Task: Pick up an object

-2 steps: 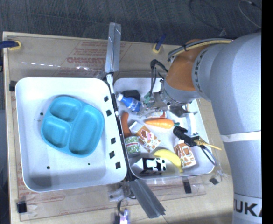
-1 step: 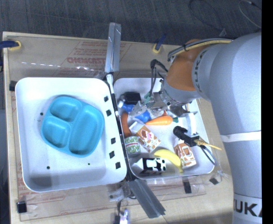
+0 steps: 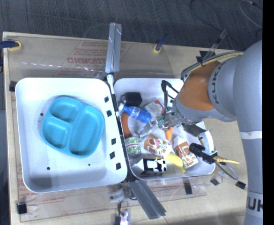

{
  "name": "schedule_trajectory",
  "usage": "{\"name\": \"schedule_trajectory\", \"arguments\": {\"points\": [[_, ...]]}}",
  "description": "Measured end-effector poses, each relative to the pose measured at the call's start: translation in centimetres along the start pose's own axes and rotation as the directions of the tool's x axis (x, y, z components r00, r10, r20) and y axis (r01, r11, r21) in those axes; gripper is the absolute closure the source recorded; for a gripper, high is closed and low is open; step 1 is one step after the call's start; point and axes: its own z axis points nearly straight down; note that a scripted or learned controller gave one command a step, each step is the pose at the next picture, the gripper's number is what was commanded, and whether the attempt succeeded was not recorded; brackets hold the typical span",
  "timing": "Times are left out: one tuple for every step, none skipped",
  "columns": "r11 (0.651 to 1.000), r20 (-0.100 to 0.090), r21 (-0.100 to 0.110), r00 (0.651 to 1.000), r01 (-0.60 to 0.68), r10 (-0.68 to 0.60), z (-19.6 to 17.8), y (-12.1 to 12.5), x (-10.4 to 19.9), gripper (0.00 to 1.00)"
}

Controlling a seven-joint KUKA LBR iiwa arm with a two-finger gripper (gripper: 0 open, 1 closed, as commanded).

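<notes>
At the near edge of the bench, a black-and-white cow-patterned toy (image 3: 154,165) lies against the front wall of the right bin (image 3: 146,84), with a yellow banana-shaped piece (image 3: 175,161) just beside it. This bin is crowded, heaped as a pool to pick from: a small orange-and-white carton (image 3: 186,155), a patterned packet (image 3: 157,146), a green-labelled cup (image 3: 132,146), a clear plastic bottle with a blue cap (image 3: 136,113), and a black block (image 3: 133,98) near the back wall. Any of these could serve as the object to pick up.

The grey arm (image 3: 230,86) reaches in from the right, its orange band bent low over the middle of the pile, and the gripper (image 3: 166,121) sits down among the items near the bottle and the packet. Its tips are lost in the clutter under the wrist (I cannot tell from here whether it is wide, narrow, or gripping anything).

The left bin (image 3: 29,172) holds a blue divided tray (image 3: 73,126), lying flat and well apart from the arm, seemingly a landing spot.
</notes>
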Motion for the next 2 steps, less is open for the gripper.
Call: {"name": "schedule_trajectory", "arguments": {"points": [[1.000, 0.001, 0.000, 1.000, 0.004, -0.004, -1.0, 0.0, -0.1, 1.00], [0.999, 0.001, -0.002, 0.999, -0.044, 0.044, -13.2, 2.9, 3.8, 1.00]]}}
